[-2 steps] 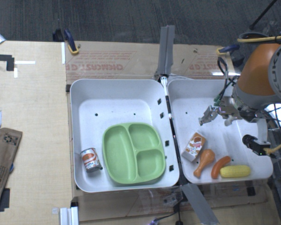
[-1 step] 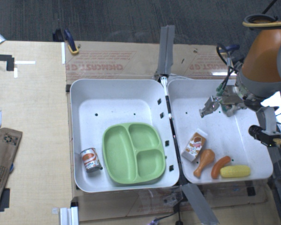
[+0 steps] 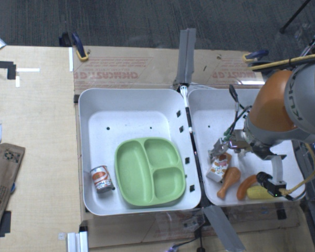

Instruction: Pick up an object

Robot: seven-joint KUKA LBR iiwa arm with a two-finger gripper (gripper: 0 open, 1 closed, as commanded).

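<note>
Gripper (image 3: 221,150) down low in the right bin (image 3: 210,101), parked right at the top edge of a small carton (image 3: 217,168), maybe touching it. Can't tell if open or closed from this slanted overhead view, too much wrist and cable in the way. Nothing visibly pinched, so not calling it a grab.

Carton looks like the target: lying tilted near the bin's left wall, with a drumstick (image 3: 229,180) pressed up against its right side. Further right, an orange carrot (image 3: 245,186) and a yellow corn cob (image 3: 261,193) near the front edge. Over in the left bin (image 3: 94,109): a green divided plate (image 3: 149,170) and a small can (image 3: 101,179) on its side just left of it, well out of the way.

Tips for doing this step right, just a guess from the layout:
- Straddle the carton across its narrow side, not the long one.
- Keep clear of the drumstick, otherwise likely to shove both around or grab two at once.
- Go fairly deep before closing; a corner pinch on a lying box probably slips.
- Lift straight up, slowly, and check that something actually hangs between the tips before calling it done.
</note>
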